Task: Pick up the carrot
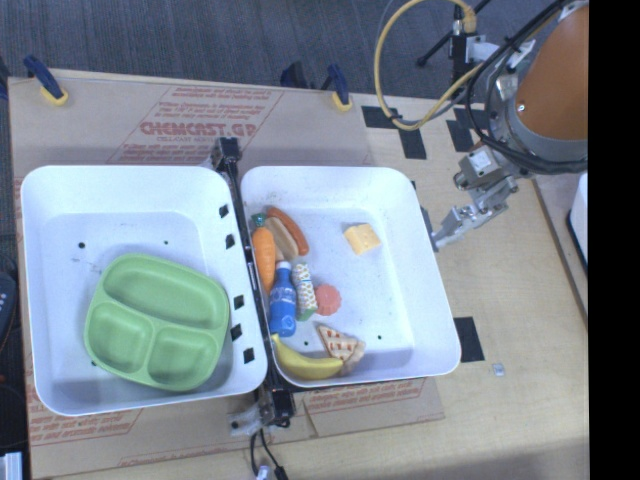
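One carrot (264, 255) lies in the right bin (420, 268), hard against that bin's left wall, its long axis running roughly along the wall, between a hot dog (285, 232) and a blue bottle (283, 301). The gripper (470, 213) hangs outside the bin's right rim, across the bin from the carrot, grasping nothing; whether it is released or clenched I cannot tell.

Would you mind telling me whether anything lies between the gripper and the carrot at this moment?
Nothing covers the carrot, so it is open from above. The gripper hangs outside the right bin, beyond its right wall. Neighbours crowd the carrot: a hot dog on its right and a blue bottle by its lower end.
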### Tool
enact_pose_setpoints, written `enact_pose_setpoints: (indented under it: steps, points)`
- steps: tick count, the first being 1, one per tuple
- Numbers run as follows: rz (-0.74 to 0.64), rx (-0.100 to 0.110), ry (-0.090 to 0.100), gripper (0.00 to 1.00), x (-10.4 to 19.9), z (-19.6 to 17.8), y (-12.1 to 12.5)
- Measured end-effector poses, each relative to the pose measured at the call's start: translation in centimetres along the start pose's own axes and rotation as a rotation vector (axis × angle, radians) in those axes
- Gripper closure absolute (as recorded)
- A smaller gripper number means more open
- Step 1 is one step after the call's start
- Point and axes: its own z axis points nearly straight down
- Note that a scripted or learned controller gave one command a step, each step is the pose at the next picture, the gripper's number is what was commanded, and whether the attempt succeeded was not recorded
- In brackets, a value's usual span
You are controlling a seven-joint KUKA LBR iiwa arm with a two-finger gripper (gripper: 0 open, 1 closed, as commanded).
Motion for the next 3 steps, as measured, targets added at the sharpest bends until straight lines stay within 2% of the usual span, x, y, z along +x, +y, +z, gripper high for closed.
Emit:
enact_pose_setpoints:
  steps: [1,2,3]
  points:
    - [0.001,-0.001,0.000,0.00,0.0,0.0,0.0]
    - [0.635,0.003,0.001,0.00,-2.7,-6.0,0.6]
    - [0.868,0.004,0.001,0.00,-3.2,-7.6,-1.4]
